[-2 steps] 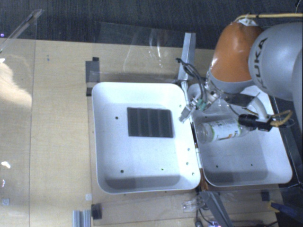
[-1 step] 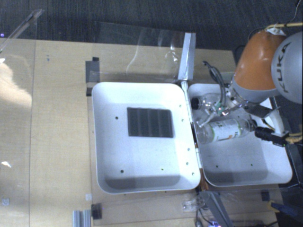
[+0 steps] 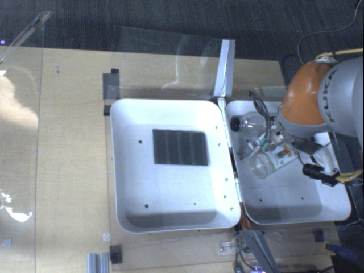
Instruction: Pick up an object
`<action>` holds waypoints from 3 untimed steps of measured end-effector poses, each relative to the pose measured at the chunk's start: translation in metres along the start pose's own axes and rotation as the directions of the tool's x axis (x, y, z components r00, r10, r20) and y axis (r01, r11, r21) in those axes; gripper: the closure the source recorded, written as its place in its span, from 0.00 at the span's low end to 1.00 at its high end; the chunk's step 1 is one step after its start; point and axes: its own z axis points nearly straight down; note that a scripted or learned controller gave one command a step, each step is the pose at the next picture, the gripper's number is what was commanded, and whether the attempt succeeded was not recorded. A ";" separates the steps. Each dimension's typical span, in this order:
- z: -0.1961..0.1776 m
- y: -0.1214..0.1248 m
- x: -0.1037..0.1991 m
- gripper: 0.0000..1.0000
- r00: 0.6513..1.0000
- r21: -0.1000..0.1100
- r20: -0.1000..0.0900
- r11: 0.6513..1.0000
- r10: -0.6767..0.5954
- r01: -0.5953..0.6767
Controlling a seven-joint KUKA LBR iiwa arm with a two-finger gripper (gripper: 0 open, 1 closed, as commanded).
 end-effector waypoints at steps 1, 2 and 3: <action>-0.013 0.003 0.000 1.00 1.000 -0.007 0.003 1.000 -0.002 0.002; -0.097 0.013 0.056 1.00 0.977 0.005 -0.003 0.977 0.214 -0.214; -0.157 0.074 0.011 1.00 0.996 0.004 -0.002 0.996 0.089 -0.089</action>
